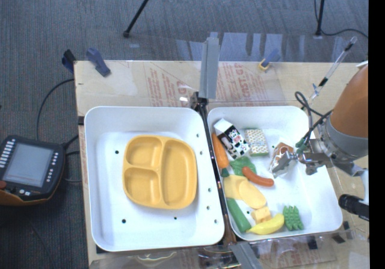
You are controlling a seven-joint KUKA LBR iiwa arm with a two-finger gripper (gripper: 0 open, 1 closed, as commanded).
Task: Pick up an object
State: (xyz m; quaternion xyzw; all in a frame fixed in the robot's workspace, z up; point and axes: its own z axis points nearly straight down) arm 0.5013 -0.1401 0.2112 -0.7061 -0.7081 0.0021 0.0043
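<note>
My gripper [281,162] hangs low over the right bin [313,201], right of its middle, with the grey wrist and orange band behind it at the right edge. A small brown-and-white thing [283,152] sits right at the gripper's tip; I cannot tell whether it is held. Left of the gripper lie toy foods: a cow-patterned carton [234,140], a checkered packet [257,140], a carrot [220,151], a red sausage [259,178], a yellow piece [242,189], a banana [268,224] and a green piece [293,218].
The left bin [105,201] holds a yellow divided plate [160,171]. A grey post [209,72] rises behind the seam between the bins. A handheld pendant [27,168] lies on the floor at the left. Cables run along the right bin's far right corner [304,108].
</note>
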